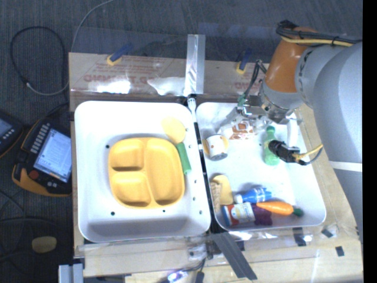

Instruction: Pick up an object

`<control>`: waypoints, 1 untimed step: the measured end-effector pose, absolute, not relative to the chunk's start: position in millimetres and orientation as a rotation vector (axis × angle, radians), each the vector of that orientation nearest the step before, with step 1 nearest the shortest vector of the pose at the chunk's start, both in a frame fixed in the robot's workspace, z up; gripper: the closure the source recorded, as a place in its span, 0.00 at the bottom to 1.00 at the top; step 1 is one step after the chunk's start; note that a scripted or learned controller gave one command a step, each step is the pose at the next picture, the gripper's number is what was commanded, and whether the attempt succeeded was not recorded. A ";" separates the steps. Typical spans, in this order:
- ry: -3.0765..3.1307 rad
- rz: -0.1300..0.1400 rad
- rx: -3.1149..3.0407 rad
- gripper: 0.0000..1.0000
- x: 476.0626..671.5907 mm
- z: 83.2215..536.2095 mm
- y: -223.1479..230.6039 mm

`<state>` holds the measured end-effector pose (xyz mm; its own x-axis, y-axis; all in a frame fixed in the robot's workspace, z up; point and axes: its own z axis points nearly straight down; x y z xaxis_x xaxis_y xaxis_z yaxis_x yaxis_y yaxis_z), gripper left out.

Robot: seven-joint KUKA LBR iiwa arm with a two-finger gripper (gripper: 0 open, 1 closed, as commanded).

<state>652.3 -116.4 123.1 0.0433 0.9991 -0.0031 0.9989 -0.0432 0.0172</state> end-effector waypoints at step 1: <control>2.290 0.036 2.103 0.00 681.9 108.1 -130.0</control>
